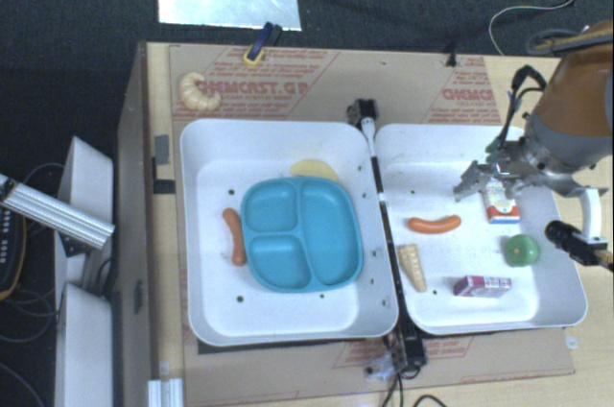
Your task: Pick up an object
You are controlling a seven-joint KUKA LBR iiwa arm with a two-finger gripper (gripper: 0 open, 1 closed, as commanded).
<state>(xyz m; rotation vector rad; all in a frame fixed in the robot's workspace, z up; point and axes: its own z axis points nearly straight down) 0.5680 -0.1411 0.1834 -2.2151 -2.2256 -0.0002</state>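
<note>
We locate the gripper (486,177) over the right bin (422,144), near its 2 o'clock corner, with the grey arm (576,112) entering from 3 o'clock. Its two fingers (467,181) stand spread apart with nothing between them. We judge the likeliest target to be the small red-and-white carton (502,206), which lies just beside the gripper at its 5 o'clock, partly tucked under the wrist; its long axis cannot be read reliably from this angle. The orange sausage (435,224) lies near the gripper at its 7 o'clock, with its long axis running from 9 to 3 o'clock across the bin. We count five loose things in the right bin: one carton by the gripper, one orange sausage, one green ball (522,250), one pale cone (413,267) and one flat red-and-white box (482,286). The left bin (216,299) holds three: one blue divided tray (302,234), one brown sausage (234,235) at the tray's 9 o'clock with its axis from 12 to 6, and one yellow disc (315,169) at the tray's 12 o'clock. With a single arm fitted, a short descent toward 5 o'clock would appear sufficient.
</note>
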